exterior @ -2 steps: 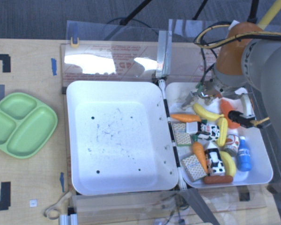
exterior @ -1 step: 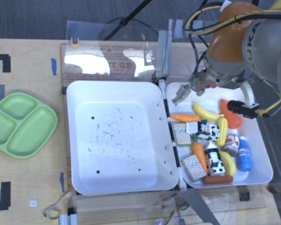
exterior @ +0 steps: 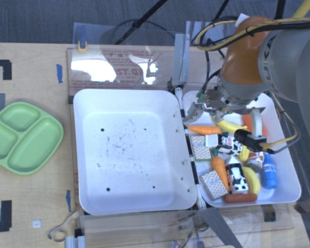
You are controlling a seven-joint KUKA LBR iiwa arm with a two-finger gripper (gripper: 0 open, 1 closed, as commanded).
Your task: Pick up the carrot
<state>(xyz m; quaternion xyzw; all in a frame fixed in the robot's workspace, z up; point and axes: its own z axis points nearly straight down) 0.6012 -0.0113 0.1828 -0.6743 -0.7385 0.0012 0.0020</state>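
Arm: the grey KUKA arm with the glossy orange band (exterior: 244, 50) is reaching in from the right and is hanging over the far end of the right-hand shallow white plastic bin (exterior: 292, 182).
Gripper: the two-finger metal gripper (exterior: 202, 109) is sitting low at the bin's upper left corner, just above the carrot nearest it; whether it is open or closed, I cannot tell, and nothing is showing as held.
Task item 1: a smooth tapered orange toy carrot (exterior: 204, 130) is lying almost level along the bin's left side, thick end toward the middle, just beneath the gripper.
Task item 2: a second tapered orange carrot (exterior: 220, 171) is lying lower down, slanting, wide end up, among the clutter.
Neighbours: a curved yellow plastic banana (exterior: 230, 125) is lying just right of the upper carrot; a black-and-white cow-patterned toy (exterior: 237, 175) is resting beside the lower carrot; a blue plastic bottle (exterior: 269, 172) is lying near the right wall; two woven-textured square pads (exterior: 201, 148) are lying against the left wall; a red sausage-shaped piece (exterior: 236, 198) is lying at the near edge.
Left bin: the matte left-hand white bin (exterior: 93, 118) is showing faint scuff marks on its floor.
Bench: a pale green three-compartment plastic plate (exterior: 24, 136) is resting on the wooden bench top (exterior: 31, 87), well apart from both bins.
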